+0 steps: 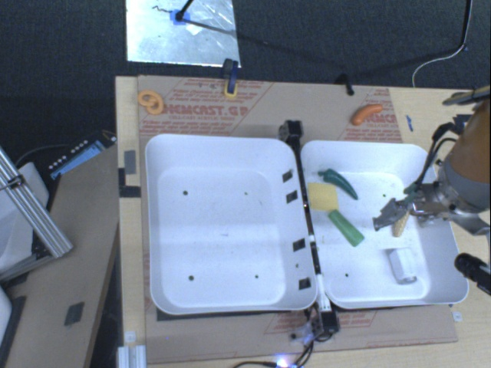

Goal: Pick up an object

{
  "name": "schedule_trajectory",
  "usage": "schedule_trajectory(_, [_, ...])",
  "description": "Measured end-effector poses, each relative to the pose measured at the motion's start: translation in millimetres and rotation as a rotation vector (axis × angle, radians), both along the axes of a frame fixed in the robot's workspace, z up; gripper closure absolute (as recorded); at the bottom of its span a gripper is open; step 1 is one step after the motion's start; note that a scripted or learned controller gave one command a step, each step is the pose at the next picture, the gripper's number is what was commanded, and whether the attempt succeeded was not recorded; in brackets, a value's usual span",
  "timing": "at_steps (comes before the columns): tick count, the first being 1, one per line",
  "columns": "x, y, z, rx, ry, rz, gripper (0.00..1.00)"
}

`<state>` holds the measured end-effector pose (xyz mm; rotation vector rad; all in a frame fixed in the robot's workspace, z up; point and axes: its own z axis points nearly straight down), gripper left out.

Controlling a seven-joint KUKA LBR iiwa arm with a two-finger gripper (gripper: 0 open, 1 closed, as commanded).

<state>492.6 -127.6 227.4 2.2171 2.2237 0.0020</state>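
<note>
Right bin contents, near to far: white block at the front; green cylinder, yellow piece and dark green pepper-like item by the divider. Gripper sits over the bin's right side with a tan object, possibly pinched; finger spread cannot be made out. Orange toy lies on the board behind.
</note>
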Motion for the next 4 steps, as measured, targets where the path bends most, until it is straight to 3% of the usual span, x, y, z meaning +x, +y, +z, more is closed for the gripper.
schedule_trajectory(1, [1.1,0.2,10.9,0.0,-0.003,0.002,1.0])
schedule_trajectory(2, [64.8,101.2,32.6,0.001,-0.007,0.012,1.0])
schedule_trajectory(3, [139.9,68.4,72.8,-0.002,-0.011,0.003,1.0])
schedule_trajectory(4, [178.2,58.9,110.1,-0.001,-0.007,0.004,1.0])
